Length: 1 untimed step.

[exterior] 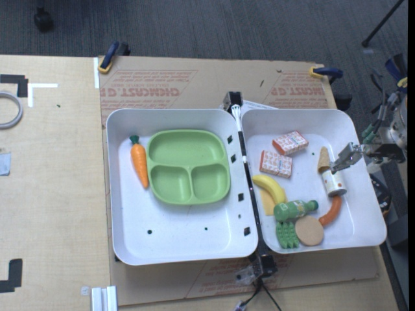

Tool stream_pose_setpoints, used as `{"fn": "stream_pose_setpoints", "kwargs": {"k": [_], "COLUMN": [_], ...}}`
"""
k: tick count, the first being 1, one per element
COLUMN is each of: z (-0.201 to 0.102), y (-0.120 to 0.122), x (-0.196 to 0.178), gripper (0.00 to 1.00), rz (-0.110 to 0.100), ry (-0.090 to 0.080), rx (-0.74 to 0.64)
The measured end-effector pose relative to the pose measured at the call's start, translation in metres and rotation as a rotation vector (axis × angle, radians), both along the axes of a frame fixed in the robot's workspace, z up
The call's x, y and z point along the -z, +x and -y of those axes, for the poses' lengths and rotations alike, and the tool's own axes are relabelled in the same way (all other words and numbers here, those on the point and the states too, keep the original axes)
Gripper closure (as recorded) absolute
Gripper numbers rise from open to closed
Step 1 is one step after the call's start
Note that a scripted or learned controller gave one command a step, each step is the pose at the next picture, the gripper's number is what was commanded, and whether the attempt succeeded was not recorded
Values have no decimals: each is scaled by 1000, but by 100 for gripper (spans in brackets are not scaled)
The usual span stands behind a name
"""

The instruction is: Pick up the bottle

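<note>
One green bottle (296,208) lies in the right bin (363,225) beside one banana (268,192) — two boxes (283,154) above; gripper (343,159) state cannot be told.

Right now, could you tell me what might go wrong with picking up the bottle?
The green bottle lies on its side, touching the banana and the green block, so a grasp may catch a neighbour. The end effector sits over the white cylinder, away from the bottle, and could nudge it.
</note>
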<state>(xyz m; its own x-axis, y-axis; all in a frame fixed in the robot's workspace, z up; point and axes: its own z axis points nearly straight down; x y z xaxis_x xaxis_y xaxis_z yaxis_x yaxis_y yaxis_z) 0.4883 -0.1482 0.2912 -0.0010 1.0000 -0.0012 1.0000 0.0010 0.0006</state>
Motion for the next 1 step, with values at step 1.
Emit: {"fn": "stream_pose_setpoints", "kwargs": {"k": [1], "z": [0], "y": [1], "x": [-10], "gripper": [100], "rz": [1], "ry": [-1], "rx": [0]}}
